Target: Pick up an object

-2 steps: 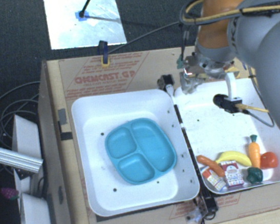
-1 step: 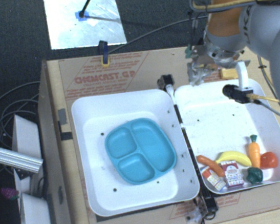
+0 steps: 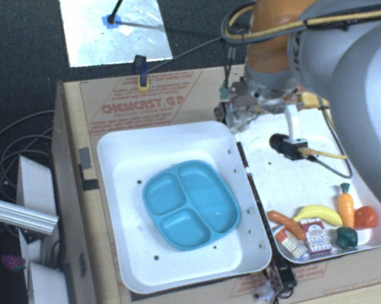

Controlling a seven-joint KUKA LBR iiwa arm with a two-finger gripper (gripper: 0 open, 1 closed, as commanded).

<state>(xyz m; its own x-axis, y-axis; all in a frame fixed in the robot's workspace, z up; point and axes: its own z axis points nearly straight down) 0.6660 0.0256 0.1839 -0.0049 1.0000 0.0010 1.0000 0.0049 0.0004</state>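
Several toy foods lie bunched at the near edge of the right bin (image 3: 277,170): an orange sausage (image 3: 285,223), a yellow banana (image 3: 319,214), a carrot (image 3: 345,207), a red tomato (image 3: 365,216), a green pepper (image 3: 345,237) and a small red-and-white box (image 3: 317,237). My gripper (image 3: 240,113) hangs over the far left corner of that bin, close to the wall between the two bins and well away from the toys. The grey arm with its orange band (image 3: 276,9) covers the bin's far right part.
The left bin (image 3: 122,192) holds a blue divided plate (image 3: 190,202). A black plug on a yellow cable (image 3: 287,145) hangs over the middle of the right bin. Brown cardboard (image 3: 148,97) lies behind the bins, with a clamp (image 3: 141,69) at its far edge.
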